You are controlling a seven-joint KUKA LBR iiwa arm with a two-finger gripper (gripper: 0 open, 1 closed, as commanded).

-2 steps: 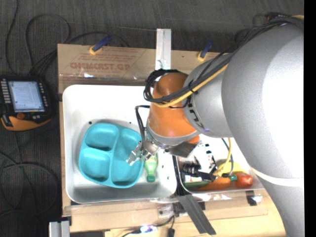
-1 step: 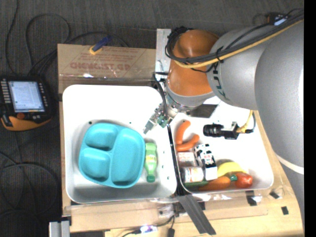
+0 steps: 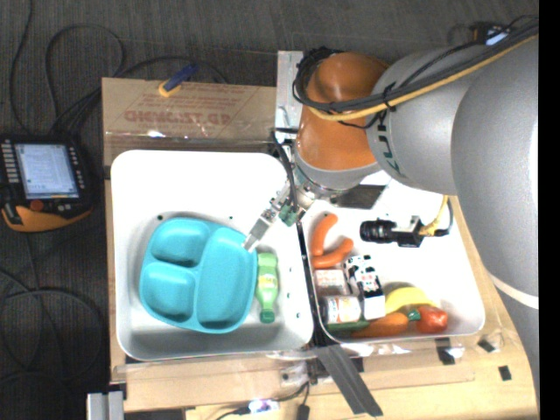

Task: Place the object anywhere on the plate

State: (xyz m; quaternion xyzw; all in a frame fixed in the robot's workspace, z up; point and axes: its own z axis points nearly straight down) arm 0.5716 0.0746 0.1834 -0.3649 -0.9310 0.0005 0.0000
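Observation:
A teal divided plate (image 3: 197,278) lies in the left bin (image 3: 131,182). A green bottle-like object (image 3: 266,285) lies on the bin floor against the plate's right rim, pointing front to back. My gripper (image 3: 256,234) reaches down-left from the wrist and hovers over the plate's upper right edge, just above the green object's far end. Its fingers look pressed together into one thin tip, with nothing between them.
The right bin (image 3: 464,261) holds several things: an orange carrot-like piece (image 3: 324,234), a black and white item (image 3: 361,275), a banana (image 3: 409,297), a red pepper (image 3: 431,319) and a small jar (image 3: 341,308). The divider between the bins runs just right of the green object.

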